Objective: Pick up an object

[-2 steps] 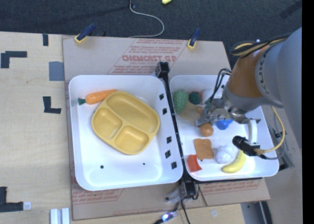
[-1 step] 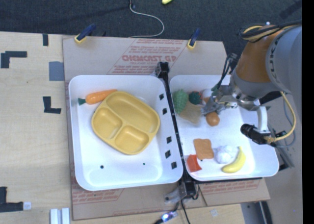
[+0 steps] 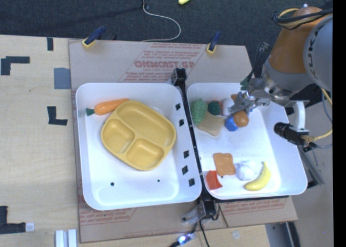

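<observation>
The grey arm with its orange band [image 3: 292, 46] reaches in from the right and bends down over the upper part of the right bin [image 3: 281, 154]. Its pincer [image 3: 240, 105] hangs low above a cluster of small things near that bin's far wall; whether it is released or clenched cannot be told, since the fingers blur into the items beneath.

Just under the pincer sit an orange-brown ball [image 3: 241, 118] and a blue ball [image 3: 231, 124], touching each other. To their left lie a green leafy toy [image 3: 199, 109] and a tan slab [image 3: 212, 126]. Nearer the front of the same bin are an orange square piece [image 3: 224, 164], a red block [image 3: 213, 180], a white lump [image 3: 246, 170] and a banana [image 3: 258, 178], close together.

The left bin [image 3: 92, 186] holds a yellow 3-compartment tray [image 3: 138, 134] and a carrot [image 3: 108, 106] against its far-left side.

The right bin's middle floor lies bare, between the 2 groups. Both bins rest on a cardboard sheet [image 3: 157, 62] on the worktop [image 3: 27, 148].
</observation>
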Robot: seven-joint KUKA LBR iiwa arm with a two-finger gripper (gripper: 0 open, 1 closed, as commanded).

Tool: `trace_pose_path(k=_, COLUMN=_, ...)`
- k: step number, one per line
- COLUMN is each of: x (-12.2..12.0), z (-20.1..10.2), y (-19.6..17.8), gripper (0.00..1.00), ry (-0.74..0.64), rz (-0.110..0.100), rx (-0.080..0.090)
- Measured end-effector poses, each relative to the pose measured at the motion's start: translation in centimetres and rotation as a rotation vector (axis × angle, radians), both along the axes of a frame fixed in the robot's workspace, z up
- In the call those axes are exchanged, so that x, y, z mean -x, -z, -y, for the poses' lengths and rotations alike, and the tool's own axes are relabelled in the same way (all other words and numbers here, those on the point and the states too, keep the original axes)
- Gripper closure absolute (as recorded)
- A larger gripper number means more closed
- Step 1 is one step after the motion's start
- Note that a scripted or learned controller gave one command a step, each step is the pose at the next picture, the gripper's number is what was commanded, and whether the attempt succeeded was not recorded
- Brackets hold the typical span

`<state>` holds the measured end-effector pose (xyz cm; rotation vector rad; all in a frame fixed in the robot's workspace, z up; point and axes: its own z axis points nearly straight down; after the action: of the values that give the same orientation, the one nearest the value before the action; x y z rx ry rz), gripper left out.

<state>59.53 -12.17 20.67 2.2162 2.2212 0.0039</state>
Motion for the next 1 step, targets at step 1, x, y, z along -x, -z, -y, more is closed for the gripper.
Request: trace_pose_path(k=1, x=-0.05, z=-0.08, y=-1.86, gripper=1.00, ry=0.000, rz=-0.004, rx=-0.001)
